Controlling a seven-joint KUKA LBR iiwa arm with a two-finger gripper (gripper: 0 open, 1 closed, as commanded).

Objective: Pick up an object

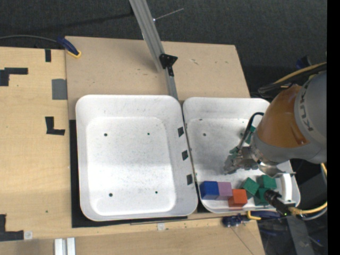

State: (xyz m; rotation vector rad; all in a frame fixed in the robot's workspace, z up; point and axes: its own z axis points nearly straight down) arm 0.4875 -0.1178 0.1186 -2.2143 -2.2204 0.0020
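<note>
While the grey arm with its orange band [287, 122] leans in over the right-hand shallow white bin [223, 110], its tool [234, 161] hangs low above the bin floor, near the middle, a little way up from the cluster of blocks. Whether it is spread or closed I cannot tell from this angle, and nothing shows as gripped in it.

The blocks sit along the bin's near wall: a blue cube [210, 189] touching a pale purple cube [224, 188], an orange cube [239, 196] just beside that, and green blocks [258, 187] further toward the arm (how many, I can't make out).

To do this well, I'd judge the blue cube the best target, since its outer side is free; the tool should come straight down, straddling it across the faces not pressed against the purple one.

Being a cube, it has no real long axis; its edges lie roughly square with the bin wall.
</note>
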